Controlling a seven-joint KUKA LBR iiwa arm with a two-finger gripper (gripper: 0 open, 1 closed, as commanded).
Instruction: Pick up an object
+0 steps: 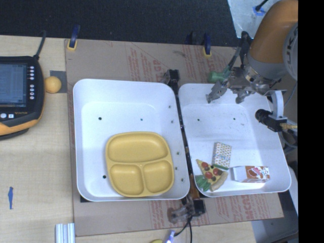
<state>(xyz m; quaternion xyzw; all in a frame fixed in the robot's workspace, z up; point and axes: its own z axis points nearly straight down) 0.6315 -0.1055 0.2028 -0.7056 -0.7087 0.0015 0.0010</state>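
My gripper [226, 95] hung with fingers spread and nothing between them over the far end of the right bin [263, 135]. The pizza slice toy [209, 174], a patterned packet [221, 154] and a small carton [250, 173] lay at that bin's near end. The left bin [91, 115] bore a yellow divided tray [139, 163]. Both bins sat on brown cardboard [126, 59] over the pale wooden bench [30, 176], a teach pendant [17, 95] at its left.
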